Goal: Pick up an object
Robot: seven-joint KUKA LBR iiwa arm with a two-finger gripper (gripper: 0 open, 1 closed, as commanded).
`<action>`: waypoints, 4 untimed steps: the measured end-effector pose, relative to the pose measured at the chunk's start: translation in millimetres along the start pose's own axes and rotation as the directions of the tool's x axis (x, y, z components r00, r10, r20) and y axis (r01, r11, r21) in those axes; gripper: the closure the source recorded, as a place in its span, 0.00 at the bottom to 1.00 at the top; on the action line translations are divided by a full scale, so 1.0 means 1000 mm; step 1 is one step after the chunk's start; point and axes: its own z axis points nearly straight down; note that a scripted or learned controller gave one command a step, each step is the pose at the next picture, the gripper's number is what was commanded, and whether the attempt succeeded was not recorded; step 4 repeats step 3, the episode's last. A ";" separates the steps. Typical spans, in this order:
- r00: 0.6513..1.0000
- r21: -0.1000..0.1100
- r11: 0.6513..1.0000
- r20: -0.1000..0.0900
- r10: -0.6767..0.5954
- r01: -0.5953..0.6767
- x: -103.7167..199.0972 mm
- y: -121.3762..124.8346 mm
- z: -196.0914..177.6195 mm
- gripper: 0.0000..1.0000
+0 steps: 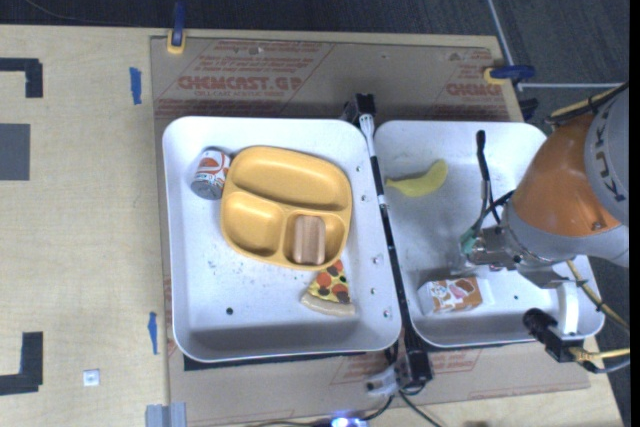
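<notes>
**Gripper low over the right bin, beside a small packet**

Gripper (478, 253) hangs low inside the right bin (520, 137), at the end of the grey arm (575, 190) that reaches in from the right with its orange band above the wrist. Whether it is open or closed cannot be told from this slanted overhead view, since the wrist and its cables cover much of it. Nothing can be seen gripped.

Just below the gripper, on the floor of the right bin, lies a small white and red-brown packet (453, 295), close to it; contact between the two cannot be judged. Farther toward the back of the same bin, near its left wall, lies a yellow banana (419, 179), well apart from the gripper.

In the left bin (190, 245) sits a yellow divided tray (275, 180), tilted slightly across the bin. One of its compartments, the lower right one, holds a brown hot dog (307, 239). A small red and white can (209, 173) lies at the tray's left edge, touching or nearly touching it. A pizza slice (329, 288) rests on the bin floor just beside the tray's lower right corner.

Both bins stand side by side on a brown cardboard sheet (260, 75) on the bench.
</notes>
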 end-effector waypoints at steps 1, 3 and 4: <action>1.000 0.000 1.000 0.000 0.000 0.000 0.000 0.000 0.000 0.00; 1.000 0.001 1.000 -0.001 -0.001 0.001 -0.002 0.000 0.000 1.00; 1.000 0.001 1.000 -0.001 -0.001 0.001 -0.002 0.000 0.000 1.00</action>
